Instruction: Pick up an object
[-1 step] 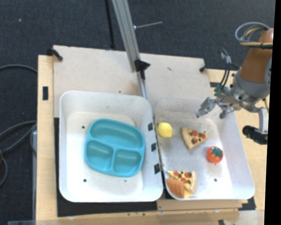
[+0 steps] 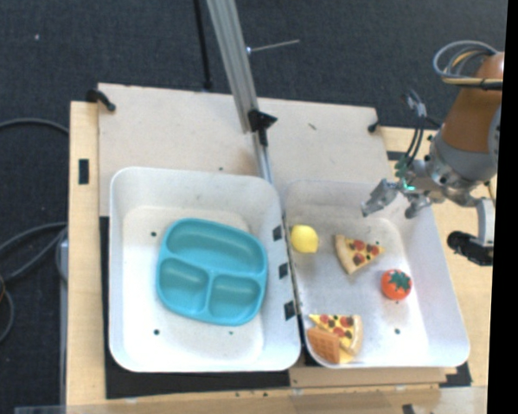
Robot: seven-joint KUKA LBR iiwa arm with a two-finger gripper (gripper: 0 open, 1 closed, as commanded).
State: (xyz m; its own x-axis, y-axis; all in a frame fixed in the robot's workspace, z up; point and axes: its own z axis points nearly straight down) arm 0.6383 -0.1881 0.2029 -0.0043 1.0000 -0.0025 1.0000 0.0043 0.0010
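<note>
Two white bins are sitting side by side on the bench. The left bin [image 2: 138, 195] is holding a blue divided tray [image 2: 211, 271], lying flat near its middle. The right bin [image 2: 435, 323] is holding four pieces of toy food: a yellow lemon [image 2: 304, 239] resting close to the bin's left wall, a pizza slice [image 2: 357, 252] lying just right of it, a red tomato [image 2: 395, 285] sitting further right, and a second pizza slice [image 2: 335, 336] lying against the front rim. The gripper [image 2: 396, 199] is hanging over the bin's back right corner, its fingers spread apart with nothing between them, well apart from all the food. The arm [image 2: 467, 126] is reaching in from the right.
</note>
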